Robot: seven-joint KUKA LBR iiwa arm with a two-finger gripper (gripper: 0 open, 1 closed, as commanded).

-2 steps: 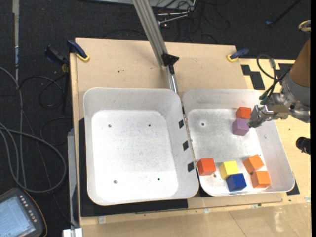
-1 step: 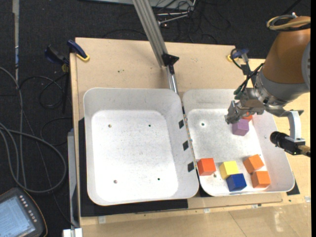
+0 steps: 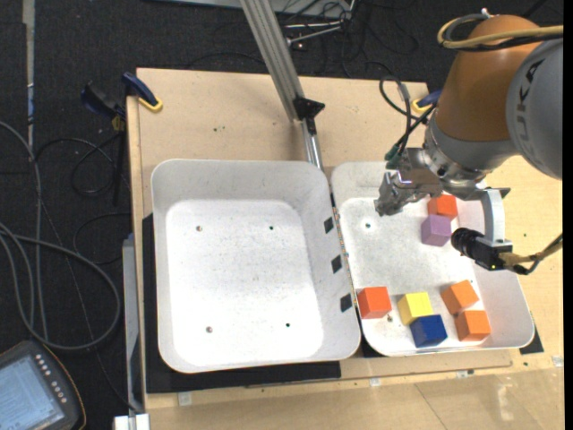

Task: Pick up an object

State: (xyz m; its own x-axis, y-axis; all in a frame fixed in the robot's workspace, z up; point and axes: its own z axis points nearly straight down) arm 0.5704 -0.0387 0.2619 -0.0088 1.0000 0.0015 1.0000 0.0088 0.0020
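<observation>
- Hanging over the upper part of the right bin [image 3: 510, 334], the end effector [image 3: 391, 197] points down toward the bin floor; I cannot tell its state.
- Just beside it lie an orange block [image 3: 442, 207] and a purple block [image 3: 436, 230].
- Along the near edge sit three more orange blocks [image 3: 374, 301], a yellow block [image 3: 414, 307] and a blue block [image 3: 429, 331].
- Both bins rest on the counter [image 3: 224, 124].

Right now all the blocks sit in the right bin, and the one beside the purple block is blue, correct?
Not quite: in the camera view the block beside the purple block is orange. The blue block lies at the near edge. All are in the right bin.
</observation>
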